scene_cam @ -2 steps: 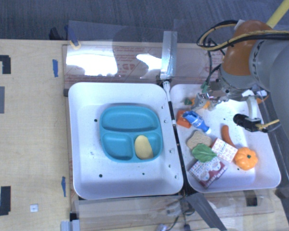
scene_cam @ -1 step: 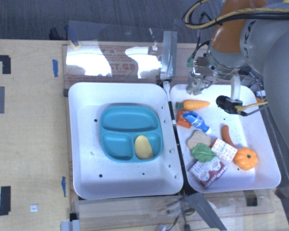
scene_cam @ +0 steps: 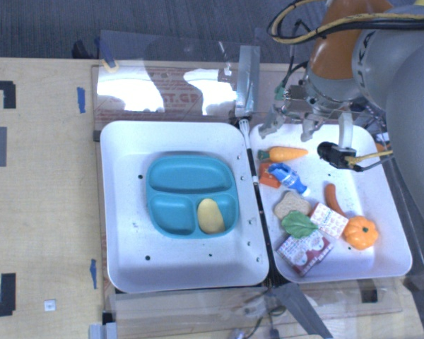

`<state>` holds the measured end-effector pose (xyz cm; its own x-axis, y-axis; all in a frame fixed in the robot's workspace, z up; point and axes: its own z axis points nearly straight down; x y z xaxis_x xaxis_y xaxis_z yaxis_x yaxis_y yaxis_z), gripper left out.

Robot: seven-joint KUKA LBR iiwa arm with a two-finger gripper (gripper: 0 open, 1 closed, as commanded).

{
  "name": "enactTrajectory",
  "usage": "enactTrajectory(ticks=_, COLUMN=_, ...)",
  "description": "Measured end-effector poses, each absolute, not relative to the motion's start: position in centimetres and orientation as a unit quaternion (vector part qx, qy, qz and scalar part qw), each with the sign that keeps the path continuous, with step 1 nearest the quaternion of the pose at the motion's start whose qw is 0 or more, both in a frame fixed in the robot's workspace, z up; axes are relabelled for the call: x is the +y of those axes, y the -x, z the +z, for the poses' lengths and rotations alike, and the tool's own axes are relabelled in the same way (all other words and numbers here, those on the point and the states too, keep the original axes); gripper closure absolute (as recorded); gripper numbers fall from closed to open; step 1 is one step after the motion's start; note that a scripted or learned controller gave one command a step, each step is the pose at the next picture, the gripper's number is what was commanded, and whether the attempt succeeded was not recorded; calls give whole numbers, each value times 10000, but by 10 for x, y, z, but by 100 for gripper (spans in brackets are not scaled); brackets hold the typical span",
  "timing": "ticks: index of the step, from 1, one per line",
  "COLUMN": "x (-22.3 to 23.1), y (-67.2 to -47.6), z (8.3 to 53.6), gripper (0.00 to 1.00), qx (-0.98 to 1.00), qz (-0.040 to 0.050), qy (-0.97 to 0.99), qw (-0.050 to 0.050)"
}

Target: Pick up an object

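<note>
Camera view, arm bent over right bin, jaws spread, empty, above carrot.

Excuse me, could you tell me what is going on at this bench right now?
A grey arm with an orange band reaches in from the right, its pincer hovering open over the far end of the right white bin, just above a small orange toy carrot. It holds nothing. That bin also holds a small orange pumpkin, a slice of toast and other toy food. The left white bin holds a blue compartment tray with a yellow egg-shaped piece in its lower right section.
</note>
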<state>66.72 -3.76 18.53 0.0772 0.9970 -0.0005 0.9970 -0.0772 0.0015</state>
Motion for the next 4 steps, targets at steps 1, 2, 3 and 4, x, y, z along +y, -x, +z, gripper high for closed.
enactTrajectory(ticks=1, x=-97, y=-667, z=107, gripper=0, qx=7330, qz=-3, qy=-6802, qw=-3)
enactTrajectory(ticks=2, x=-99, y=-661, z=101, gripper=0, qx=7507, qz=45, qy=-6606, qw=69)
enactTrajectory(ticks=3, x=-97, y=-659, z=111, gripper=100, qx=7507, qz=5, qy=-6607, qw=-17)
enactTrajectory(ticks=4, x=-19, y=-668, z=187, gripper=100, qx=6570, qz=25, qy=-7539, qw=12)
